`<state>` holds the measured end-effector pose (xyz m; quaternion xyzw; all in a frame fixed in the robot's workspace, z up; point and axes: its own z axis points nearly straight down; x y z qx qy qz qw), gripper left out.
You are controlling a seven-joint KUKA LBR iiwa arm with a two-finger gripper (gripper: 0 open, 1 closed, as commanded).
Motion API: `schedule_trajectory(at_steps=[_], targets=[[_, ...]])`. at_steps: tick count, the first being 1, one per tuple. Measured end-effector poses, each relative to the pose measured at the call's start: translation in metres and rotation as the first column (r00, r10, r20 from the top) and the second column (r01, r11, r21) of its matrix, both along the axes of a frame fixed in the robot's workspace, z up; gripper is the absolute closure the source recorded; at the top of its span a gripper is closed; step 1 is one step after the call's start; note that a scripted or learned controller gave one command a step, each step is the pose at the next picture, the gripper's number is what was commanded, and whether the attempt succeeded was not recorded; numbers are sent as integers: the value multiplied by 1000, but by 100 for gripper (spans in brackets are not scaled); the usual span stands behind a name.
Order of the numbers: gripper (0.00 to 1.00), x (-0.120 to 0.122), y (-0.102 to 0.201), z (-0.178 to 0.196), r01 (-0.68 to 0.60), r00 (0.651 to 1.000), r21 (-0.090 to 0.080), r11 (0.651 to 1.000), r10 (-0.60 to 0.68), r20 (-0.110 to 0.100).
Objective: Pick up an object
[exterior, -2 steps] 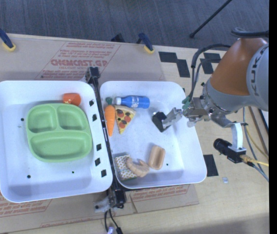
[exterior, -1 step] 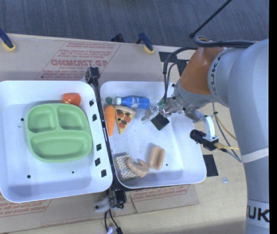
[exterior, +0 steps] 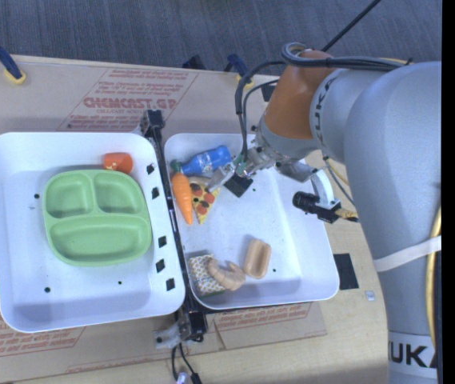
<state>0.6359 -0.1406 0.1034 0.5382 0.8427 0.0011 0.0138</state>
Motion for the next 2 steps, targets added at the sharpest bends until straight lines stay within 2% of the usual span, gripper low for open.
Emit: schedule_trajectory(at_steps=[1, 2], targets=[[0, 27, 27, 0, 24, 1000, 3, 1000, -24, -1], [0, 28, 35, 1, 160, 987, 1, 987, -160, 3]])
